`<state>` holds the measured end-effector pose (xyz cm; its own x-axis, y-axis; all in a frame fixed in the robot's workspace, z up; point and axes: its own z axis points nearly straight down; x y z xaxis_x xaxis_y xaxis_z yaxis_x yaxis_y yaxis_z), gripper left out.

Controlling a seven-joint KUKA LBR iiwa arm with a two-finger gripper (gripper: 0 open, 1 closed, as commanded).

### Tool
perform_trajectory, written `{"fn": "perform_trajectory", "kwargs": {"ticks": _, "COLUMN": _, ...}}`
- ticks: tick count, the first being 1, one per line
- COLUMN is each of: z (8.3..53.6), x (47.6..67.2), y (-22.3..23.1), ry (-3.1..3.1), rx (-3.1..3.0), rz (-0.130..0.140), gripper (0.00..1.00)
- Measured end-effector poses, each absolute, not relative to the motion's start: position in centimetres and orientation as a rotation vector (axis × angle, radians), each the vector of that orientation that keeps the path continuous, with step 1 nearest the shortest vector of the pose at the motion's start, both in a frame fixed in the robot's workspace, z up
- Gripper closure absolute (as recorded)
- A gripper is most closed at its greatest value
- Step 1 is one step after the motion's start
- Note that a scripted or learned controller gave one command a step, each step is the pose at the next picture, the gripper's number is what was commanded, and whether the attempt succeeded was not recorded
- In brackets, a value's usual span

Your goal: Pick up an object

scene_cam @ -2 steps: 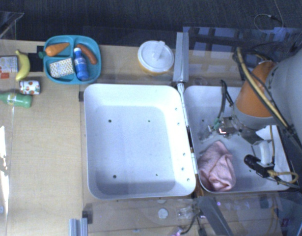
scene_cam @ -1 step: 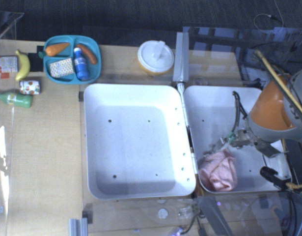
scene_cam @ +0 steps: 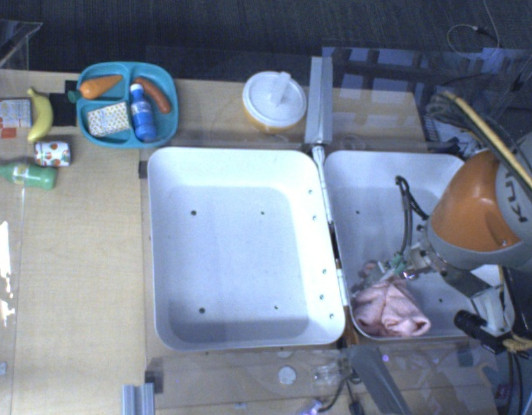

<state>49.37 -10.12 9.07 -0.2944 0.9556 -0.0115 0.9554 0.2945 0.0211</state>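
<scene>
The pink cloth (scene_cam: 389, 310) lies crumpled in the near left corner of the right bin (scene_cam: 369, 188), just below my gripper (scene_cam: 402, 267); the gripper is right above its upper edge, perhaps touching it, but I cannot tell if it is released or clenched, because the parts there are small and tangled with cables. My arm (scene_cam: 477, 210) comes in from the right and bends down over the right bin; the orange band is turned up toward the camera. The left bin (scene_cam: 235, 245) stands beside it, their rims touching. On the desk (scene_cam: 67, 275) behind the left bin there is a blue divided tray (scene_cam: 127, 104) with toy food in it; next to it a white lidded cup (scene_cam: 274, 99); at the far left a banana (scene_cam: 41, 113), a small can (scene_cam: 53, 153) and a green bottle (scene_cam: 23, 175).
</scene>
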Motion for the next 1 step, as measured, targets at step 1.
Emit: {"fn": "perform_trajectory", "kwargs": {"ticks": 1, "z": 10.30, "x": 49.69, "y": -10.06, "ry": 2.505, "rx": 1.846, "rz": 0.021, "gripper": 1.00}}
